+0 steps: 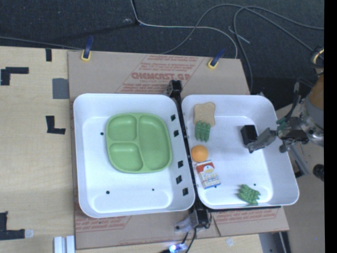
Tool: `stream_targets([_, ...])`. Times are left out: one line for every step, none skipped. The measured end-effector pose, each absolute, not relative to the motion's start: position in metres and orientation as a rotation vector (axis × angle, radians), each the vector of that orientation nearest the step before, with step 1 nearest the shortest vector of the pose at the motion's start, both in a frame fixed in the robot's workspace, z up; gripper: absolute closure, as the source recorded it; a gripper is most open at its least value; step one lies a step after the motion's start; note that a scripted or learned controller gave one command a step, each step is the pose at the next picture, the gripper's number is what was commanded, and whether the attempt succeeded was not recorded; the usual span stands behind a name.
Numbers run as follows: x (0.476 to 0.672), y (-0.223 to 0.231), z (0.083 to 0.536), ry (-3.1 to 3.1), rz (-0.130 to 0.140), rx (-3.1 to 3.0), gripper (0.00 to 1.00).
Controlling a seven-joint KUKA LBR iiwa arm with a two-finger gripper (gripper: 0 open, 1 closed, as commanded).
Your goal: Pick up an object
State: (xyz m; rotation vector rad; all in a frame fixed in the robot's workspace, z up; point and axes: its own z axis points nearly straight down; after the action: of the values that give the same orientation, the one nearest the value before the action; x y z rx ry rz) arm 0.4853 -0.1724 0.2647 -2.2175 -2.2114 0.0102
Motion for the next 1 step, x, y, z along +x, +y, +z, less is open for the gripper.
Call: stream_targets([0.4874,-0.1722,0.2699,-2.222,0.002,-2.220,0.00])
